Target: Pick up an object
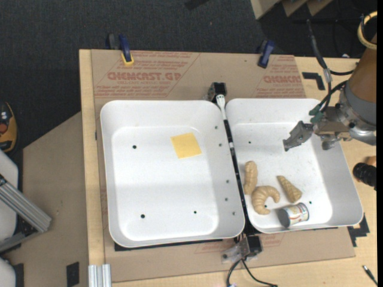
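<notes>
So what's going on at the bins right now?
The grey arm's gripper hangs over the right white bin, with nothing visibly between its fingers. Below it lie three tan pastry-shaped pieces and a small silver can. A flat yellow square lies alone in the left white bin.

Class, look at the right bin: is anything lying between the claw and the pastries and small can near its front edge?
Nothing visible does. The claw hangs over the right bin toward its back, and bare white floor lies between it and the three pastries and the small can at the front.
</notes>
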`<state>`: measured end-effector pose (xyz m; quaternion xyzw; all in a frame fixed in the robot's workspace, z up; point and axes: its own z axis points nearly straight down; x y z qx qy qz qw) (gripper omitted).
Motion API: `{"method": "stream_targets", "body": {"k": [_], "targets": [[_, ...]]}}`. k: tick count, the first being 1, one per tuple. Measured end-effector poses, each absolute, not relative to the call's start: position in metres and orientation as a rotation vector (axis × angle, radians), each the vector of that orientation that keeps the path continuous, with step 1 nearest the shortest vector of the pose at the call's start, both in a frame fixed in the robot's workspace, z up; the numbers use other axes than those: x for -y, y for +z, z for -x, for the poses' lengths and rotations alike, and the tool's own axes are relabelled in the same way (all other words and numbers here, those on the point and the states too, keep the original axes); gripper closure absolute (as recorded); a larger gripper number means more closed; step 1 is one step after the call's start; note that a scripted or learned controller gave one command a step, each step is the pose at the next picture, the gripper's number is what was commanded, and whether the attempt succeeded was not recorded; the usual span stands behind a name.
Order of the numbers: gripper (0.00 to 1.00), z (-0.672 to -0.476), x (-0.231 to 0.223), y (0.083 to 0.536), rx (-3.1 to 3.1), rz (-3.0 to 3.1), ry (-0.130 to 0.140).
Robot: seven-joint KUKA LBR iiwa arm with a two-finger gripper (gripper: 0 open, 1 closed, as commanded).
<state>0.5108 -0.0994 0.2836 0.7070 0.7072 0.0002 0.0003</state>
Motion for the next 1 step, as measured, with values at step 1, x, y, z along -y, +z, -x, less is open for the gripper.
{"method": "stream_targets", "body": {"k": [1], "targets": [[1.0,-0.5115,0.0993,0.2944,-2.22,-2.218,0.003]]}}
